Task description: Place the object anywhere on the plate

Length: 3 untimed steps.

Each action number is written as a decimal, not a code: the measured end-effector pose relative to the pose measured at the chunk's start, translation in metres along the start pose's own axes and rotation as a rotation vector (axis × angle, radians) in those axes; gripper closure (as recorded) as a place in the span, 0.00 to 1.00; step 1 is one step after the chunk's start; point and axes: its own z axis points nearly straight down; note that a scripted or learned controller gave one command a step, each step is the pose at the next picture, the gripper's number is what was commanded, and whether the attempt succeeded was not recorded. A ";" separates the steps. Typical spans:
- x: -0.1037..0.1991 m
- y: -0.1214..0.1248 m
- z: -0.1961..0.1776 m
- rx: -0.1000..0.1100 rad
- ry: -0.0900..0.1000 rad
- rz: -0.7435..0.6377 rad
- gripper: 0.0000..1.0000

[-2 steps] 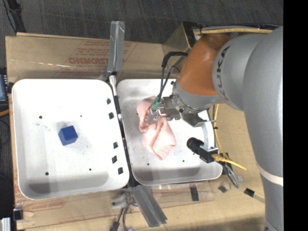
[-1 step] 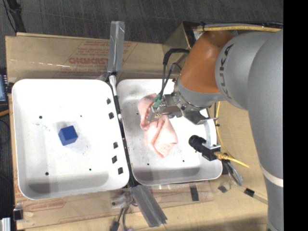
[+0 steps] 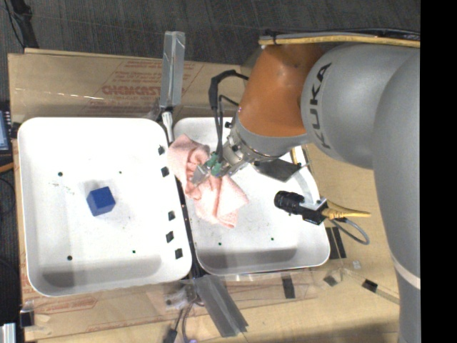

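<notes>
A crumpled pink cloth (image 3: 221,199) lies in the left half of the right white bin (image 3: 285,252), its upper corner touching the wall next to the left bin. My gripper (image 3: 213,168), with greenish fingertips, reaches down from the right onto the middle of the cloth. The fabric is bunched in folds around the tips, pinched between them. The grey arm with its orange band (image 3: 275,91) covers the bin's far right corner. A small blue cube (image 3: 101,200) sits in the left white bin (image 3: 43,141), left of centre.
A black fitting with a brass tip (image 3: 300,206) and its cable hangs over the right bin's right side. A grey metal post (image 3: 171,70) stands behind the gap between the bins. Cardboard lies under the bins.
</notes>
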 end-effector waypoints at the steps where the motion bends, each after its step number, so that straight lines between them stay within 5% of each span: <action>1: 0.043 0.025 0.014 0.001 0.000 -0.407 1.00; 2: 0.090 0.055 0.018 -0.002 -0.004 -0.813 1.00; 3: 0.101 0.057 0.009 -0.003 -0.005 -1.089 1.00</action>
